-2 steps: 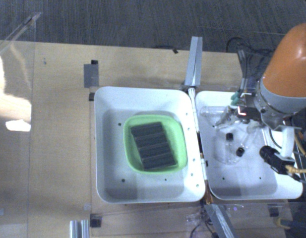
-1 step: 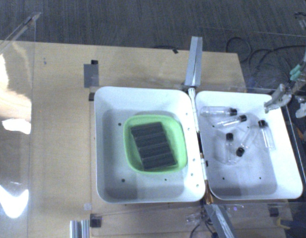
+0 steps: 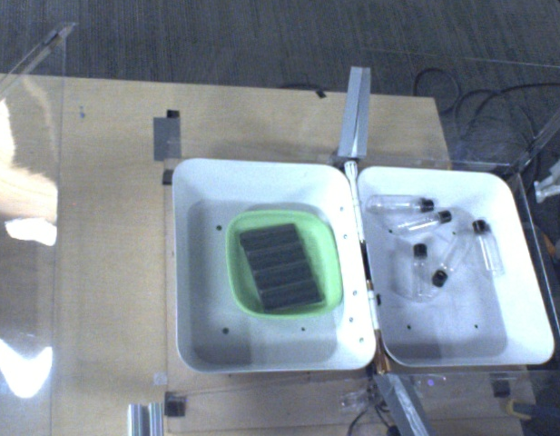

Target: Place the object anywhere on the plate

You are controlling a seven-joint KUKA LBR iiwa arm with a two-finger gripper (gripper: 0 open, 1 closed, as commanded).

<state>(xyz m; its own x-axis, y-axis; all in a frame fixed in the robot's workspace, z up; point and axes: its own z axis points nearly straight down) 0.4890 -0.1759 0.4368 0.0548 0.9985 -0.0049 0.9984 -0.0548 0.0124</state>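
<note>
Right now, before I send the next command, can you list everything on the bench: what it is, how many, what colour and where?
Shallow white plastic bins: 2, white, side by side on the bench; left bin, right bin.
Square green plastic plate: 1, light green, middle of the left bin.
Ribbed dark grey rectangular block: 1, dark grey, lying on the green plate, slightly angled.
Clear vials with black caps: about five, transparent with black caps, clustered in the upper half of the right bin; some overlap, so the count is approximate.
Grey metal post: 1, grey, behind the seam between the bins.
Wooden bench top: 1, light tan, under both bins.
</note>
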